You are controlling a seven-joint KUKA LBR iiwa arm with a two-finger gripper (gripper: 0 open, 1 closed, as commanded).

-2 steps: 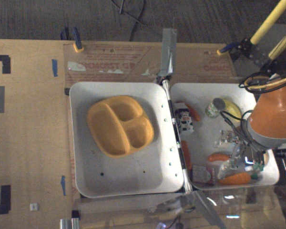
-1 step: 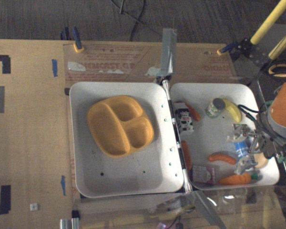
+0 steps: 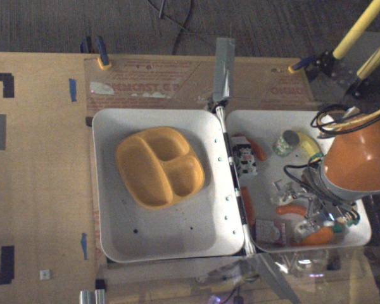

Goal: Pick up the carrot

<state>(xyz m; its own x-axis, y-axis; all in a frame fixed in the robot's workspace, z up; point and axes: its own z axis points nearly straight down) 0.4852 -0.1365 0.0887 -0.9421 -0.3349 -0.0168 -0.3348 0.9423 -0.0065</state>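
Several orange carrot-like pieces lie in the right bin (image 3: 362, 236). One carrot (image 3: 291, 211) lies near the bin's middle, just left of my gripper (image 3: 311, 209). A fatter carrot (image 3: 318, 235) rests by the front wall, right below the gripper. A thin carrot (image 3: 246, 202) runs along the left wall, and a small one (image 3: 258, 149) lies at the back. The gripper hangs low over the bin's front right part, under the arm's orange band (image 3: 358, 163). Wires and the wrist hide much of it.
The left bin (image 3: 107, 195) holds a yellow divided plate (image 3: 160, 167). In the right bin are also a small white box (image 3: 244, 158), a greenish can (image 3: 283, 143), a yellow item (image 3: 308, 146) and a pink packet (image 3: 270, 232). Black cables (image 3: 332, 120) loop at the right.
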